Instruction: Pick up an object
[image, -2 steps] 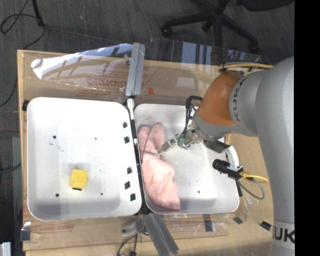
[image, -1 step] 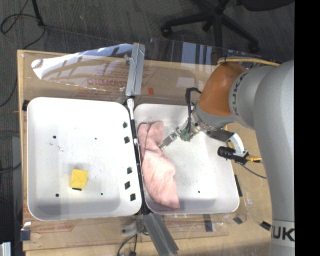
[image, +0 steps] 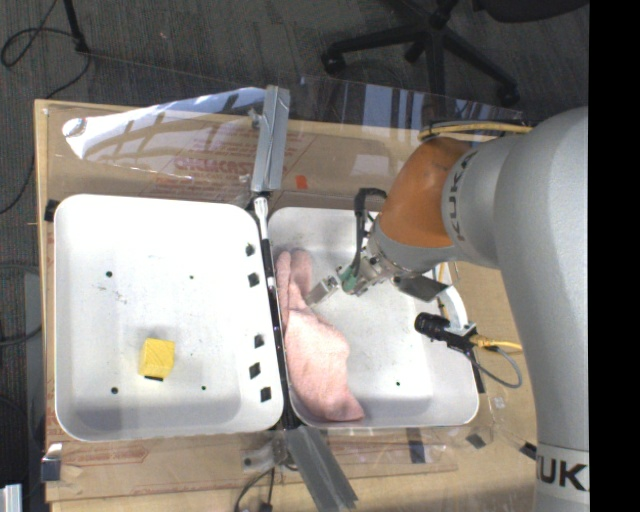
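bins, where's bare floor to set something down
Most room is in the left bin: all bare but the yellow block near its front. In the right bin, a patch lies free between the pink cloth and the right wall. It is crowded at the back, under the pincer.

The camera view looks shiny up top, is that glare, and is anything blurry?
Camera view: yes, a clear plastic sheet behind the bins catches pale glare; the left bin is evenly lit with soft shadow along its near wall; the pink cloth and yellow block look fairly sharp; the gripper is small and slightly soft.
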